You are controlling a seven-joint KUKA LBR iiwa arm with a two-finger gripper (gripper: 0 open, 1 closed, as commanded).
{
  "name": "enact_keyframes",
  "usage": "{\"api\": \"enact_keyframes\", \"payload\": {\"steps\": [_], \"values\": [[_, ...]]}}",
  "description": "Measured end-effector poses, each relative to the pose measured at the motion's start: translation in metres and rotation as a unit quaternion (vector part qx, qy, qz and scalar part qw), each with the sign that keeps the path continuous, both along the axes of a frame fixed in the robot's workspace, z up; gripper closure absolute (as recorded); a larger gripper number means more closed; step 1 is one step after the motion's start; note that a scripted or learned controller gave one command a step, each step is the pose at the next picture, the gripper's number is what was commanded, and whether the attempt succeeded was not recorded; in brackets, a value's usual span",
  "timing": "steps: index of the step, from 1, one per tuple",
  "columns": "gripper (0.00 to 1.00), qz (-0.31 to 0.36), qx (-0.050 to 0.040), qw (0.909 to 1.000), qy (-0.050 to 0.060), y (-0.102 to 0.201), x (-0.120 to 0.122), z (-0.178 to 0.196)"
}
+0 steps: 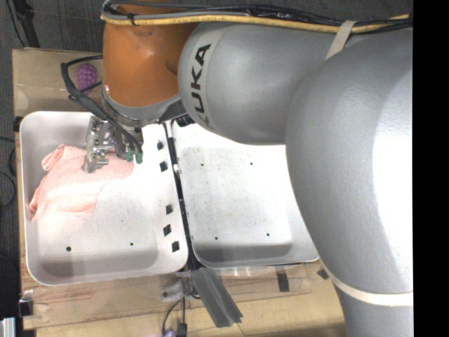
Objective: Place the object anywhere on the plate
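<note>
Sideways "KUKA" on grey arm point(280, 76), hand point(105, 149) over pink cloth point(66, 184)

Pink cloth point(64, 184) lying in white left bin point(91, 262); right bin point(238, 248) showing white with dark specks; arm point(302, 90) showing grey, orange band point(137, 55); purple thing point(87, 74) sitting behind.

We are seeing even, fairly bright light falling from above, washing the two shallow white plastic bins point(105, 258) toward pale grey with little contrast. The big grey rounded arm casing point(351, 153) is glowing softly along its curves and is casting a diffuse shadow across the right bin's upper floor. The picture is looking grainy and slightly soft, and the dark surroundings are losing detail.
</note>
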State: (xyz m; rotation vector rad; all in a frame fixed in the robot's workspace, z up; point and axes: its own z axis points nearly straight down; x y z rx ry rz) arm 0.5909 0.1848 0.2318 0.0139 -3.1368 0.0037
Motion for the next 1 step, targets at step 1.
{"api": "enact_keyframes", "payload": {"steps": [1], "values": [[0.0,0.0,0.0001,1.0,0.0,-0.0002,0.0002,0.0004]]}}
